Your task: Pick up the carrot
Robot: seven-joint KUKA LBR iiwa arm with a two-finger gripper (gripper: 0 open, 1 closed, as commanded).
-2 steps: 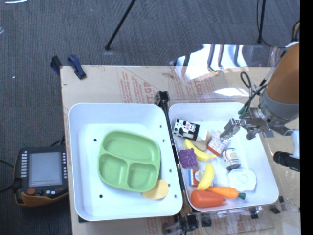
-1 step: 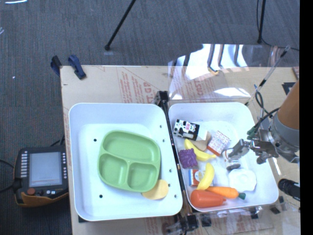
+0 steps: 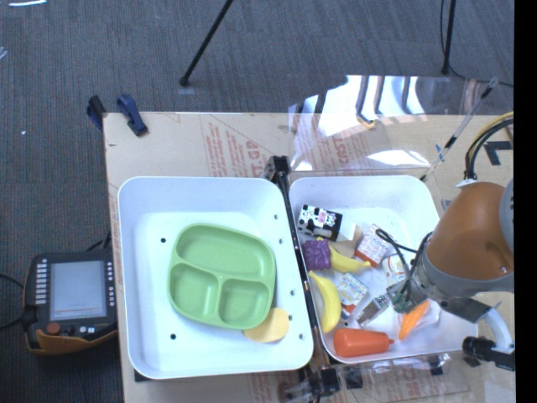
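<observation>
While I can't tell the state of my tool [image 3: 401, 299], the carrot [image 3: 414, 317] lies just below it, touching or nearly so; it looks light, stiff and slick, so I'd grip mid-body across its width.

Green plate [image 3: 222, 275], yellow banana [image 3: 327, 300], orange carrot [image 3: 414, 318], blk/wht cow-print carton [image 3: 320, 221].

Red printed lettering on cardboard sheet [image 3: 222, 145] under bins: upside down, too blurred to read.
</observation>
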